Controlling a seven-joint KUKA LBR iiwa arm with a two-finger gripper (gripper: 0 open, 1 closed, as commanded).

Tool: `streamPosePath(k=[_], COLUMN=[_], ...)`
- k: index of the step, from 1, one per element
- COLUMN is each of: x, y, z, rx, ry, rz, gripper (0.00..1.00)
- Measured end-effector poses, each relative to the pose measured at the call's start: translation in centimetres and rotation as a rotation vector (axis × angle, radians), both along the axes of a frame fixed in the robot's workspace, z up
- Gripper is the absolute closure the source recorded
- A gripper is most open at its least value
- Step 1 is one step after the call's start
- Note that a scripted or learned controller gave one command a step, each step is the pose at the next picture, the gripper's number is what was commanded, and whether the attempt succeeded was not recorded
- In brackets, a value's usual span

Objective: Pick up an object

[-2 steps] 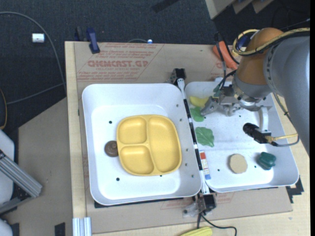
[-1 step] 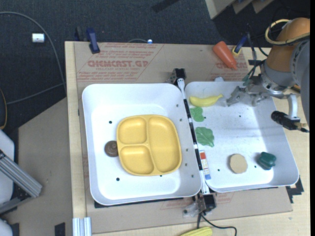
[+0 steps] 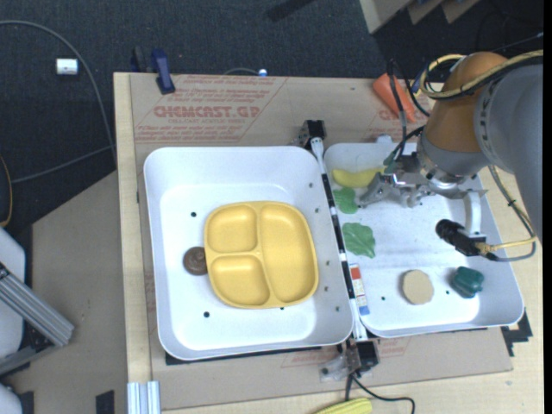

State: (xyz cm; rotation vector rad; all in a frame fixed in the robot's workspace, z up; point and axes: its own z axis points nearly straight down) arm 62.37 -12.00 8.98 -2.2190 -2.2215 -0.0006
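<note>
A: Objects, several, loose in the right bin [image 3: 496, 313]: yellow piece [image 3: 354, 177] at the far left corner, green scrap [image 3: 346, 200] just below it, green leaf [image 3: 360, 239] near the left wall, tan disc [image 3: 418, 287] and teal block [image 3: 467, 280] toward the near edge.

B: And the left bin [image 3: 168, 231]?

A: Holds a yellow divided plate [image 3: 260, 254], with a brown disc [image 3: 196, 260] touching the plate's left rim.

B: Position of the tool [image 3: 405, 188]?

A: Low over the far half of the right bin, beside the yellow piece and green scrap. Spread of the tips: cannot tell, too small and cluttered with metal. Nothing visibly lifted or caught between them.

B: Step in hand, then?

A: Probably the approach or descent, judging by the posture; pick not yet made.

B: Next move?

A: Likely calls for settling on one target, perhaps the yellow piece, centring above it, then lowering and closing. Risk worth noting: closeness of that piece to the bin wall and corner, leaving little room for one tip. Tan disc looks flat, hard to pinch; teal block seems the easier grab.
</note>
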Motion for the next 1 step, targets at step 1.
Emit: streamPosePath(k=[1], x=[3.77], y=[1.99], z=[-0.68], rx=[-0.003], ry=[0.026], rz=[0.001], gripper=[0.0])
